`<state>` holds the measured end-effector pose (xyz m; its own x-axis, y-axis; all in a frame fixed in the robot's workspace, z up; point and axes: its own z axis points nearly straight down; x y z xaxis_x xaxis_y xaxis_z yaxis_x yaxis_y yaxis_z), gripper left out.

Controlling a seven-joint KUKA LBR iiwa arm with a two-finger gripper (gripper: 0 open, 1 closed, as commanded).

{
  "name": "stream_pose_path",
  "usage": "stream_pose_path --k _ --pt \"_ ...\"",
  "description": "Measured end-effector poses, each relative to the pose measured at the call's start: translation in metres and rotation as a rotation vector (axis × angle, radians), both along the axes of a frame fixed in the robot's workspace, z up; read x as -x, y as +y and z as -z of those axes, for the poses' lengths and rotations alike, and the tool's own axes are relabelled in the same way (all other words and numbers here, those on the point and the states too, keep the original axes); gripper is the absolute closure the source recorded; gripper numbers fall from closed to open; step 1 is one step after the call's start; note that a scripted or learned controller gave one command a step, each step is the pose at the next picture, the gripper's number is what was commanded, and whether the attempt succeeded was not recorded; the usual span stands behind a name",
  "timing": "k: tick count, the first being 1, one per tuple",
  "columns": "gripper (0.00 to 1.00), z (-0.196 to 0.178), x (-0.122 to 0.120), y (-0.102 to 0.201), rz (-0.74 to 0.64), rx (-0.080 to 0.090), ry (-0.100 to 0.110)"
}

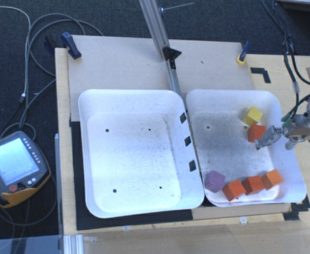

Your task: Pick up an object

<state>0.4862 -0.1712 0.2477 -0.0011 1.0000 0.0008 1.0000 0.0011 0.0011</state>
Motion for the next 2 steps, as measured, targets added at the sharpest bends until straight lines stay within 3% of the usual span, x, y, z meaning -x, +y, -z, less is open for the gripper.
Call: stream_pose_path --k 1,2 --pt "0.0 0.101 -0.059 -0.029 0.0 0.0 0.006" --pt "0.0 0.149 -0.1 -0.033 -0.002 0.005 -0.005"
